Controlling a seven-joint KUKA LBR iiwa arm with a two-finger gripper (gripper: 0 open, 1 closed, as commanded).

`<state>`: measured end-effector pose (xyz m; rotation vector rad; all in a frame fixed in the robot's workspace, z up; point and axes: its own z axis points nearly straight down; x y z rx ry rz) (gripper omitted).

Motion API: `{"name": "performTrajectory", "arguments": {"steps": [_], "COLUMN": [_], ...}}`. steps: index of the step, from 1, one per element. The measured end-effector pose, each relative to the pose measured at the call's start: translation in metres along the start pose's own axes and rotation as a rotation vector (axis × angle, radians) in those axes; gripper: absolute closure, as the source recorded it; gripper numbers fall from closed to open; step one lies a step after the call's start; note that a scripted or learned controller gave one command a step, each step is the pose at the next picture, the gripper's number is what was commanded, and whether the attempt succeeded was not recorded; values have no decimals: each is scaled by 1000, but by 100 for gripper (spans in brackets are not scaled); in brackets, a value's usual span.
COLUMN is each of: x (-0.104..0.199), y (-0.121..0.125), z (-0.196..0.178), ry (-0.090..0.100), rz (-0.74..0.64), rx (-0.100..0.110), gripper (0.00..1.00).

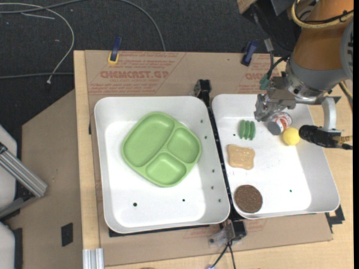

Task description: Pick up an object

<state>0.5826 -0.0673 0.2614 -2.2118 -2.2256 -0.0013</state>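
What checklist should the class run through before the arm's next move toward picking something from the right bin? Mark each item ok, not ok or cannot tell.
1. Pincer is over the right bin: ok.
2. An object is held: cannot tell.
3. Small can lies beside the pincer, within easy reach: ok.
4. Yellow ball lies apart from the green pods: ok.
5. Tan bread piece and brown disc lie unobstructed: ok.

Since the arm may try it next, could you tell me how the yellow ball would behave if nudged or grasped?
The yellow ball looks round and smooth, so it would probably roll on the flat bin floor. A two-finger pinch may squirt it sideways. It seems small and likely light.
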Motion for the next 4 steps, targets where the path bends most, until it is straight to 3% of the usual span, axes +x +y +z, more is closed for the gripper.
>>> {"name": "performTrajectory", "arguments": {"steps": [3, 4], "x": [149, 146], "y": [-45, -44], "z": [29, 28], "ry": [0, -2], "rz": [0, 6], "rx": [4, 1], "gripper": [100, 0]}}
